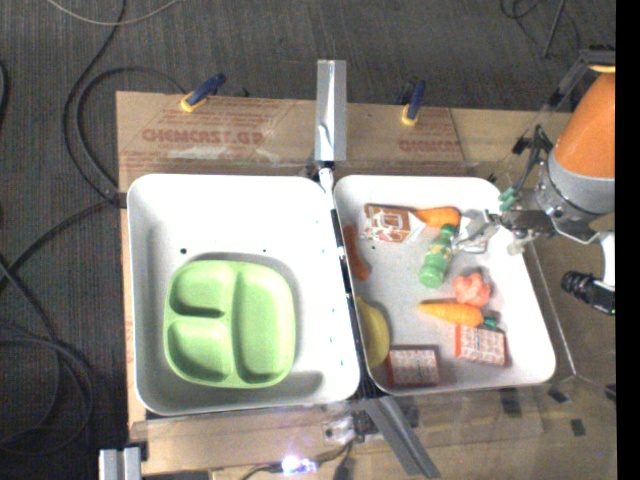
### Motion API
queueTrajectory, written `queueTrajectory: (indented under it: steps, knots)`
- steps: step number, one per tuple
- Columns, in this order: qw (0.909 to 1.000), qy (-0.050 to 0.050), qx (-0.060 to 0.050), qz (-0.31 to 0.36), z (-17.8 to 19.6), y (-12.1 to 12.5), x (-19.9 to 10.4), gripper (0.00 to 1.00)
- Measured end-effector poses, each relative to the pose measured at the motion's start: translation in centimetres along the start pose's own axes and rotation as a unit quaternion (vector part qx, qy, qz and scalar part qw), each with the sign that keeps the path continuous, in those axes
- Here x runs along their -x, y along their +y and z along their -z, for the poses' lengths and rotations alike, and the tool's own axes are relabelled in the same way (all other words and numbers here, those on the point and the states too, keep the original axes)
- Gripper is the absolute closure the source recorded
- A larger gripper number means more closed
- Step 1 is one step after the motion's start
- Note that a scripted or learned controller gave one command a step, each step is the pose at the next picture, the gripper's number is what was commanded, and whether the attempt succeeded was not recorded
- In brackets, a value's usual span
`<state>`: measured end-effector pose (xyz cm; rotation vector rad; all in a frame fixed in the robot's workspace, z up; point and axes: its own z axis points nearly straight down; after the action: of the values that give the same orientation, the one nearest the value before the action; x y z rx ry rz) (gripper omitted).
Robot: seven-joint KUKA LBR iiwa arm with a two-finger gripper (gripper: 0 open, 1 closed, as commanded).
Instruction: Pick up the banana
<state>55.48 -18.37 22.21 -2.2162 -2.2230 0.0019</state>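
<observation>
A single fixed camera hangs above the counter (150, 128) and looks down at a slight slant, far enough off to take in both white bins whole. The left bin (140, 268) lies toward 9 o'clock, the right bin (520, 298) toward 3 o'clock, their shared wall near the centre. Dark carpet (300, 18) fills the 12 o'clock side. The arm (590, 158) enters at 3 o'clock.
</observation>
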Motion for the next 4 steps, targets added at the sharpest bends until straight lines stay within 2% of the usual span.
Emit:
queueTrajectory:
  steps: [1,2,3,4]
  knots:
    - [0.9991,0.000,-0.001,-0.042,-11.8,-4.0,-5.0,0.00]
    - [0.9997,0.000,0.006,-0.025,-13.2,-4.0,-1.5,0.00]
    - [0.9969,-0.005,0.009,0.078,-13.1,0.4,-6.8,0.00]
    - [0.9928,-0.005,0.010,0.119,-13.1,-5.7,-8.0,0.00]
